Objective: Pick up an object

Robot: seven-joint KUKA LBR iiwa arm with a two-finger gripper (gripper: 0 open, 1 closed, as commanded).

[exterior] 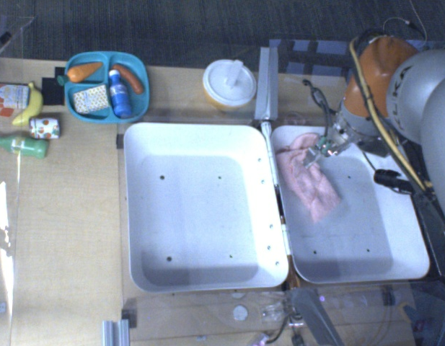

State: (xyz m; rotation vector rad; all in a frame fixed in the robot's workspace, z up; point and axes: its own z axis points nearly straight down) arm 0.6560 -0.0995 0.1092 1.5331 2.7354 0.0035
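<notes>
**Desk editor:** What runs left to right?

**Photographer:** On the desk (pixel 63 215), a blue tray (pixel 107 86) of toy food sits far left, a white lidded cup (pixel 229 83) behind. The left bin (pixel 200 207) comes next, then the right bin (pixel 359 222), where a pink cloth (pixel 309 182) lies crumpled against its left wall. The gripper (pixel 324 148) is at the cloth's upper edge, fingers close together and apparently nipping a fold, though I judge that contact shallow.

**Desk editor:** And to lift it well?

**Photographer:** Bite deeper into the bunched fabric before rising, then go straight up slowly; limp cloth likely slips from a thin pinch or drags along the bin wall.
</notes>
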